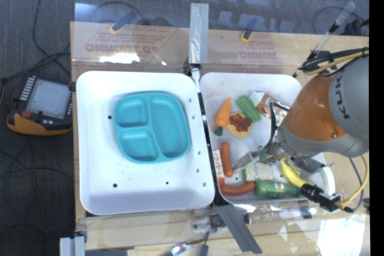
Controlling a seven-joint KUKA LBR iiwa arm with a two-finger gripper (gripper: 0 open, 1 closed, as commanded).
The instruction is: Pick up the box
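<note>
A small box (260, 172) with a green and white print lies flat near the front of the right bin (288, 82), among toy foods. My gripper (257, 156) hangs low just above the box's far edge, at the end of the grey arm with the orange band (312, 117). I see nothing lifted off the bin floor. A second small carton (265, 106), white and brown, lies at the back of the same bin, partly hidden by the arm.
Around the box lie a red sausage (237, 189), a green bottle (276, 189), a yellow banana (291, 174) and another sausage (225, 159). Further back are a carrot (223, 112), a green vegetable (246, 107) and a round pastry (240, 124). The left bin (96, 147) holds a blue divided plate (150, 126).
</note>
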